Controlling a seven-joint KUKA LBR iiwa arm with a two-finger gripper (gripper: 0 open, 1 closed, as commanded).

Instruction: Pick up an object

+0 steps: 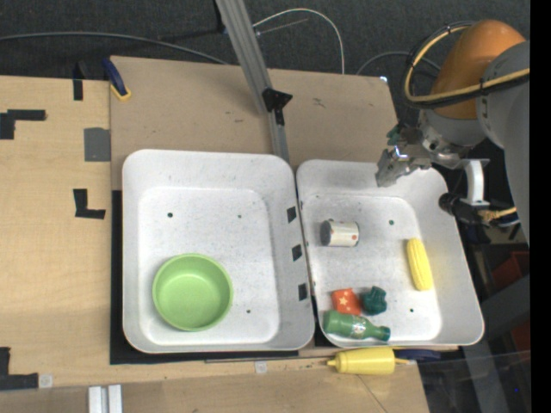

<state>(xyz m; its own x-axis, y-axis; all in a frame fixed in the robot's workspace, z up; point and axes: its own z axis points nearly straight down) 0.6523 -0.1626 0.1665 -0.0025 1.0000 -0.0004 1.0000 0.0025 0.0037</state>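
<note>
Camera view has the gripper (pixel 393 167) hovering over the right bin's (pixel 448 239) far rim, holding nothing, finger spread unclear to me, so I'd drop it squarely over the small white cup (pixel 341 233) lying mid-bin, well apart from the corn cob (pixel 418 263).

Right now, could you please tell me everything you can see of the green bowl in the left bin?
The green bowl is round, plain light green and looks like smooth plastic. It stands upright, mouth up, with nothing visible inside. It sits on the floor of the left bin, in the near-left corner close to the walls. Nothing else touches it; the gripper is far off, above the right bin's far rim.
</note>
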